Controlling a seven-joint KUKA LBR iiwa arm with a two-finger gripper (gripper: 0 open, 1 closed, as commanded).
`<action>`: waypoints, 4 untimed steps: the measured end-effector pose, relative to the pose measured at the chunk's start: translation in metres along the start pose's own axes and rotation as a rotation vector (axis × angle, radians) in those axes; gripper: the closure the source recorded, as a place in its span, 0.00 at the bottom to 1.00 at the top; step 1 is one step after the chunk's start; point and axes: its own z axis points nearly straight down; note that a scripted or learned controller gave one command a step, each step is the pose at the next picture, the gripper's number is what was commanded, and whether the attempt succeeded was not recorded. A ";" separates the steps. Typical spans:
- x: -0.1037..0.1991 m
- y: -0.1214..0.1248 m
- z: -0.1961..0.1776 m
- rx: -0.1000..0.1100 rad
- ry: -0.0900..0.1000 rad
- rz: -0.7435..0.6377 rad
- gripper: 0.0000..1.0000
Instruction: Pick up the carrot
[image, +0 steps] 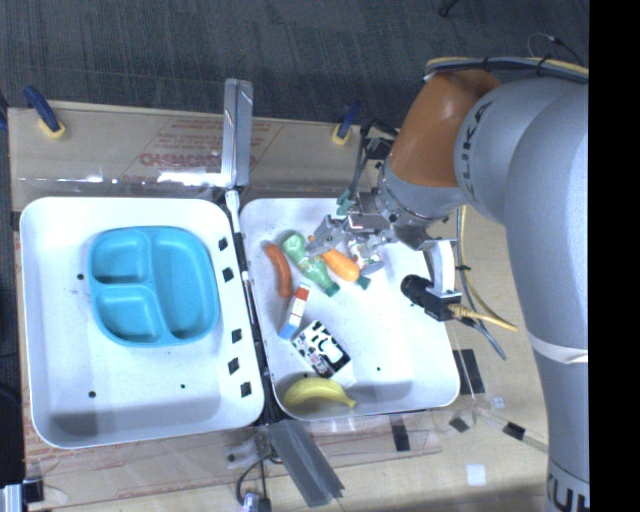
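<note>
A small orange carrot (342, 265) shows in the upper middle of the right bin (420, 350). My gripper (349, 250) reaches down from the right, just above the carrot. Its metal fingers (368, 256) stand on either side of the carrot and are shut on it. The carrot's far end is hidden under the gripper body.
A green bottle-like toy (304, 258) and a reddish-orange sausage (277, 270) lie just left of the carrot. Lower in the right bin are a small red, white and blue stick (293, 312), a black-and-white box (322, 347) and a banana (318, 393). The left bin (50, 380) holds a blue divided plate (155, 283).
</note>
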 end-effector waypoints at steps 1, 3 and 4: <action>0.000 -0.018 -0.075 -0.003 -0.001 0.119 0.00; 0.000 0.012 0.054 0.001 -0.001 0.081 1.00; -0.086 -0.056 0.070 -0.001 0.000 -0.062 1.00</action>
